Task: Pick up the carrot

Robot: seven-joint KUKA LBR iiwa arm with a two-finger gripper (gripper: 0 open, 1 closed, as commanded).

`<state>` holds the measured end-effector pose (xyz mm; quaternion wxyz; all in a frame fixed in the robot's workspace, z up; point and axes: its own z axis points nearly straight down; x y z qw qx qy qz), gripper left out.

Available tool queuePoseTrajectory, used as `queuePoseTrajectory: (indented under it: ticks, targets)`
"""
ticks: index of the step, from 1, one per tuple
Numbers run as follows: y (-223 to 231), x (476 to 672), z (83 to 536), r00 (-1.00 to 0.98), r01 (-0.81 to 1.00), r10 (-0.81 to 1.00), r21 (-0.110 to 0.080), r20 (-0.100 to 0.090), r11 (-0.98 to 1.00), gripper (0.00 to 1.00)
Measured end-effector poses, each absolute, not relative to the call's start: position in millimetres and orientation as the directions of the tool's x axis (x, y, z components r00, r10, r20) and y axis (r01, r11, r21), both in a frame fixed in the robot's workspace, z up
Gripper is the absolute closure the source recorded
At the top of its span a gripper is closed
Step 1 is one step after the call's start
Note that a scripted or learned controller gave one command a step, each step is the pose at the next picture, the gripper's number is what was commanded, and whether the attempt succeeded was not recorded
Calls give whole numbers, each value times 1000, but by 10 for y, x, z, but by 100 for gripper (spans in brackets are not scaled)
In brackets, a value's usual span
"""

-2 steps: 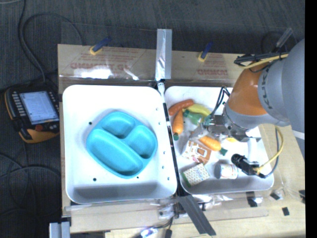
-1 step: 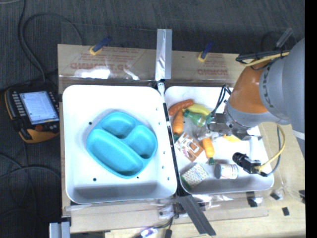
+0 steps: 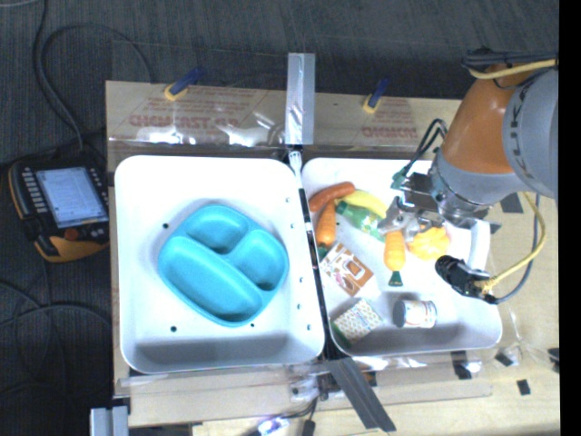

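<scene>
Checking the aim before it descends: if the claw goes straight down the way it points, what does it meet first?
Probably the carrot, which lies right below the claw in the right bin. Depth is unclear from above; a yellow toy sits close beside it.

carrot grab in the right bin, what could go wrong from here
1. The carrot lies in a crowd: a yellow piece touches it on the right and a banana sits just above, so the pincer may catch a neighbour instead.
2. The carrot's green tip points toward the small white cup; a nudge could push them together.
</scene>
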<state>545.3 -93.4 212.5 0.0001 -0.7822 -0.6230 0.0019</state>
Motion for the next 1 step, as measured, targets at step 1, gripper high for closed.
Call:
queuePoseTrajectory:
  ticks: [1]
  targets:
    - [-408, 6163, 2320, 226, 974, 974, -3, -4, -226, 100]
